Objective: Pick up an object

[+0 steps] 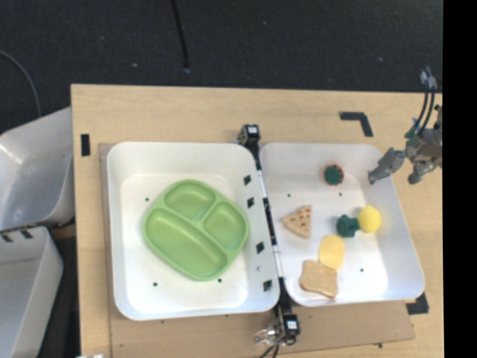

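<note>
Nearest the lens, at the front edge of the worktop (89, 334): a small black clip (287, 323) with loose wires, sitting at the seam between the two bins.

Just behind it, in the right bin (399, 274), six small toy foods, all lying loose:
- one slice of toast (320, 278) at the front;
- one pale yellow piece (332, 251) touching the toast's far edge;
- one pizza slice (299, 221) near the seam;
- one dark green lump (346, 225), touching one yellow ball (370, 218) on its right;
- one red and green round piece (333, 174) alone toward the back.

In the left bin (127, 289): one green plate (196, 229) with three compartments, lying flat near the middle.

At the right edge of the view: the gripper (400, 168), reaching in over the right bin's far right rim, apart from every toy. Two grey fingers (381, 166) spread apart, with nothing between them. Above the wrist, thin cables.

Beyond the worktop's left side: two larger white tubs (33, 177).
</note>
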Robot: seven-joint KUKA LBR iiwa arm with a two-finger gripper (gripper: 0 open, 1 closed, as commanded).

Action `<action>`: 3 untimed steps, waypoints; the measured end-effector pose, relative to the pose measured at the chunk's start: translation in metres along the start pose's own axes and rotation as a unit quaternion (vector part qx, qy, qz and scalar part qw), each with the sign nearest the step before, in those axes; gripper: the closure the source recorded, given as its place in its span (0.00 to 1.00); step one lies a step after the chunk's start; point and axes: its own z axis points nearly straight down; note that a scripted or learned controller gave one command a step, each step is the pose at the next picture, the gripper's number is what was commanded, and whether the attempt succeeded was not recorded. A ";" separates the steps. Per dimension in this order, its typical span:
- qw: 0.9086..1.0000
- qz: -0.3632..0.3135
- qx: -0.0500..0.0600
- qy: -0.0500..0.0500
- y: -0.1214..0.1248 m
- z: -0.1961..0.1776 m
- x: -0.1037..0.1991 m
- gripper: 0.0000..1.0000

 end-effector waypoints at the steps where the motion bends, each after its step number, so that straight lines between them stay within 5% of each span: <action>1: 1.000 -0.001 -0.006 -0.001 0.002 -0.007 0.001 0.00; 3: 1.000 -0.001 -0.004 -0.001 -0.010 0.113 -0.002 0.00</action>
